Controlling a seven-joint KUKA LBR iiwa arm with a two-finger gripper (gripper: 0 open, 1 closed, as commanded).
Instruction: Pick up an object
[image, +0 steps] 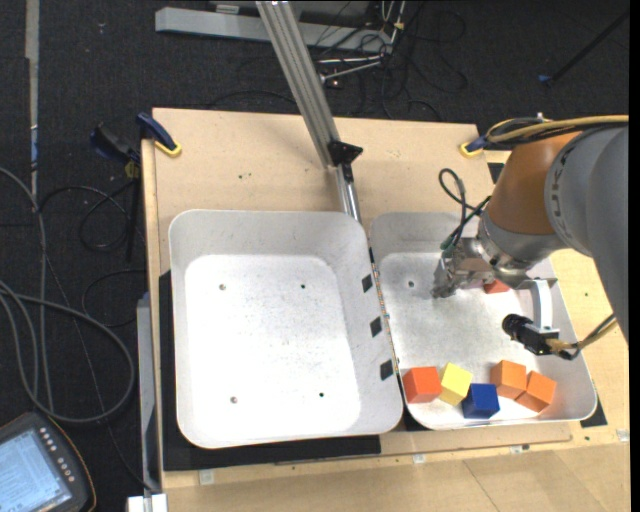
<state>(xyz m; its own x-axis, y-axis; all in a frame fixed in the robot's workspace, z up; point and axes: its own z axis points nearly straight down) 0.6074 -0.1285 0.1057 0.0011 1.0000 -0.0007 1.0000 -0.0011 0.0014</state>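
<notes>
My gripper (443, 283) hangs over the upper middle of the right bin (420, 235), with its tip close to the bin floor. A small red block (495, 288) peeks out just right of it, partly hidden by the wrist. Along the bin's front edge lie an orange block (422, 383), a yellow block (456, 382), a blue block (481, 400) and two more orange blocks (512, 375) (540, 391). The gripper stands well behind that row, and I see nothing in it.
The left bin (190, 300) lies beside the right one, and black clips join their shared rim. A slanted metal pole (300, 80) reaches in from the back. A black cable fitting (520, 328) hangs under the arm. Clamps sit at the bench's rear corners.
</notes>
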